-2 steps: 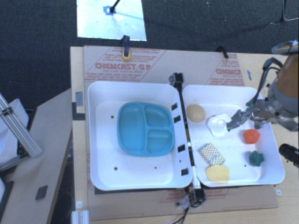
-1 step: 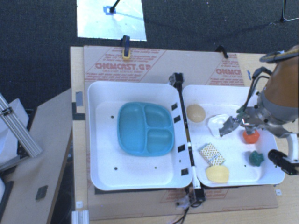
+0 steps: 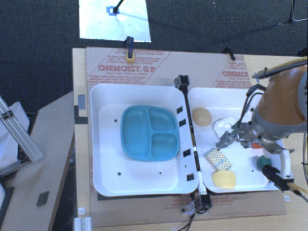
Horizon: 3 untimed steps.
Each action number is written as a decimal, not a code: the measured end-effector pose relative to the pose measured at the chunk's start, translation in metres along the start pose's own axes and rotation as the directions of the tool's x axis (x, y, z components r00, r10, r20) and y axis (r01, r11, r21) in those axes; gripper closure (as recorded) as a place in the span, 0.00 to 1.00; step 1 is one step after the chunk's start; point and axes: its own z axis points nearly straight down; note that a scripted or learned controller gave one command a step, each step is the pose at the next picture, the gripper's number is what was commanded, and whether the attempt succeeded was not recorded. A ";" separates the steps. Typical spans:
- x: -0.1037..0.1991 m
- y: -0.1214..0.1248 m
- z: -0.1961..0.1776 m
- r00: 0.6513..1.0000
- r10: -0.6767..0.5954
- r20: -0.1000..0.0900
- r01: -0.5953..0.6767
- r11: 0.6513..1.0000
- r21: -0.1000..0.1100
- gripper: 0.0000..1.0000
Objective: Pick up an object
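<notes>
The right bin (image 3: pixel 240 94) holds several small objects. A tan round piece (image 3: pixel 201 116) lies at its back left, with a pale whitish piece (image 3: pixel 223 125) beside it. Toward the front lie a yellow-and-blue checkered packet (image 3: pixel 219 160) and a yellow lump (image 3: pixel 224 179). A teal object (image 3: pixel 263 162) sits at the front right, partly hidden by the arm. My gripper (image 3: pixel 225 140) hangs low over the middle of this bin, between the whitish piece and the checkered packet, pointing left. Nothing shows held in it.
The left bin (image 3: pixel 103 129) holds a blue divided plate (image 3: pixel 149 133). A black-clipped divider (image 3: pixel 187 129) runs between the bins. The grey and orange arm (image 3: pixel 284 105) covers the right bin's right side. Cardboard lies under both bins.
</notes>
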 end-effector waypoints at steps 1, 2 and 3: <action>0.006 -0.001 0.062 1.000 0.000 0.000 0.000 1.000 0.001 0.00; 0.005 0.001 0.048 1.000 0.001 0.001 -0.001 1.000 -0.007 1.00; 0.009 0.004 -0.015 1.000 -0.003 0.002 0.003 1.000 -0.012 1.00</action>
